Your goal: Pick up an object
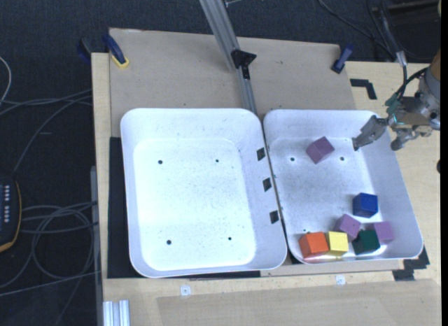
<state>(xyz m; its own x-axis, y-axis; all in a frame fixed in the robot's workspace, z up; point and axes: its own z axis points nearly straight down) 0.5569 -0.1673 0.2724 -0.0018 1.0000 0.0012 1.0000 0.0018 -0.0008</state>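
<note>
Now the claw (383, 136) hangs over the top right corner of the right bin (395, 178), its two fingers spread apart with nothing between them. One finger (367, 134) points down-left over the bin's inner slope; the other sits just right of it, near the rim. Closest to the claw is a purple cube (320, 149), off to its left on the bin floor, apart from the fingertip. Well below the claw lies a blue cube (365, 204). Farther down, along the bin's near edge, a cluster: orange cube (314, 243), yellow cube (338, 241), green cube (365, 242), with a mauve cube (349, 224) just above the yellow and green ones, and a second mauve cube (383, 231) at the cluster's right end. Far left of the claw sits the left bin (140, 178).
</note>
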